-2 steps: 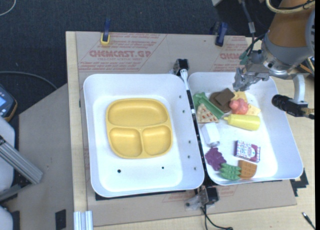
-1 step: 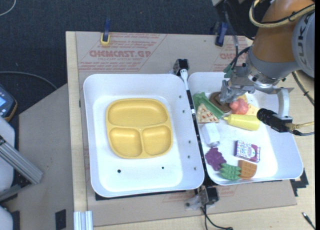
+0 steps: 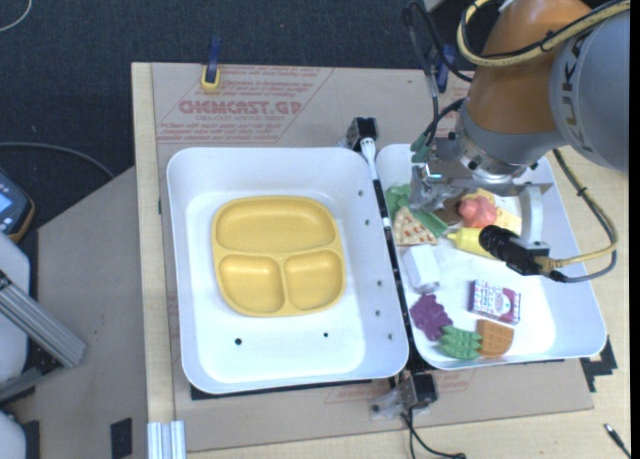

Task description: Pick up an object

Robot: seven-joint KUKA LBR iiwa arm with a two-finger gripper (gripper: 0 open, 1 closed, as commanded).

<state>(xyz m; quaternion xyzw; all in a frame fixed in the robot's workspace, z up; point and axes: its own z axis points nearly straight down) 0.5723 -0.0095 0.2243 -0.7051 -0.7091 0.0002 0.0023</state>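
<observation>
In the right bin (image 3: 590,319), nearest at six o'clock, sit a green toy (image 3: 458,342) and a waffle piece (image 3: 495,336); just above, purple grapes (image 3: 430,314) and a purple carton (image 3: 494,301); the left bin (image 3: 190,247) holds a yellow divided plate (image 3: 278,252); further back, at twelve o'clock in the right bin, the gripper (image 3: 437,187) hangs over a waffle wedge (image 3: 415,228), green leaf (image 3: 402,197) and pink toy (image 3: 478,210); its grip I cannot tell.

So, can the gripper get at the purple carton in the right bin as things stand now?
Probably yes. The purple carton lies flat in the right bin with bare floor around it and nothing on top. The gripper is at the bin's far end, over other toys.
</observation>
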